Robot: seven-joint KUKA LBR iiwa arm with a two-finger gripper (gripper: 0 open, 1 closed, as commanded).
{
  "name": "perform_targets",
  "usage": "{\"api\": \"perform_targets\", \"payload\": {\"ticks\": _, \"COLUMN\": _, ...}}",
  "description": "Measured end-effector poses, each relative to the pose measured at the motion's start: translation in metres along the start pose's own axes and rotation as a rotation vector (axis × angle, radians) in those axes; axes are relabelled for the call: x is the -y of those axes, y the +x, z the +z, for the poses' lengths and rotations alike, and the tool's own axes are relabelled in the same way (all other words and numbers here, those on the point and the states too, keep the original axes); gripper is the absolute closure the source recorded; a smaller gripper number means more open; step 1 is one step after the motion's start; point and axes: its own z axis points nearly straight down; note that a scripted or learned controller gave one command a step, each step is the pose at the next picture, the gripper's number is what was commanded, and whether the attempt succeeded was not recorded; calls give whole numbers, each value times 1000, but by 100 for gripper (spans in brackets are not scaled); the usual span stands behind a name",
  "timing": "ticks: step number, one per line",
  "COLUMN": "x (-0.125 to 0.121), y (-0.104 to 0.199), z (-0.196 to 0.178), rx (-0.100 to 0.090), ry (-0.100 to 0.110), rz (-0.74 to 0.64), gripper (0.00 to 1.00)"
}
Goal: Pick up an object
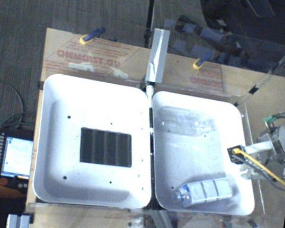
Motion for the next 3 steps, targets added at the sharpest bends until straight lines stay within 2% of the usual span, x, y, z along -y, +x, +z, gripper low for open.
{"api": "perform_targets", "payload": {"ticks": 1, "x": 68, "y": 15, "z": -96, "rx": -5, "ry": -3, "rz": 21, "gripper": 100}}
{"api": "perform_targets", "payload": {"ticks": 2, "x": 171, "y": 45, "z": -102, "rx": -5, "ry": -1, "rz": 19, "gripper": 100}}
{"api": "perform_targets", "payload": {"ticks": 3, "x": 185, "y": 98, "z": -118, "rx": -4, "ry": -5, "rz": -306, "gripper": 100}}
